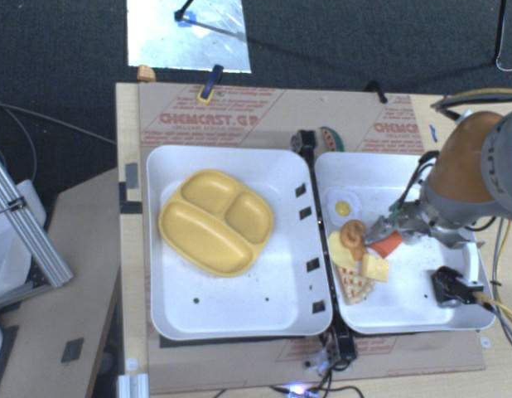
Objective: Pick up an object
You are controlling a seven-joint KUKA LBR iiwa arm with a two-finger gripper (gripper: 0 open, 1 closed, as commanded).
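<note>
Several toy foods lie in the right bin (pixel 405 177): a fried egg (pixel 343 206), a brown donut (pixel 352 235), a red-orange piece (pixel 388 245), a yellow cheese cube (pixel 374 268), a pale yellow slice (pixel 340 249) and a waffle (pixel 354 286). My gripper (pixel 380 232) reaches in from the right and sits low in this bin, right beside the donut and just above the red-orange piece. The arm hides part of the bin's right side.
The left bin (pixel 239 305) holds a yellow divided plate (pixel 216 221) at its upper left. A black hinge strip (pixel 316 239) separates the two bins. The bench board (pixel 264 114) bears a small blue and yellow item (pixel 210 84) at its far edge.
</note>
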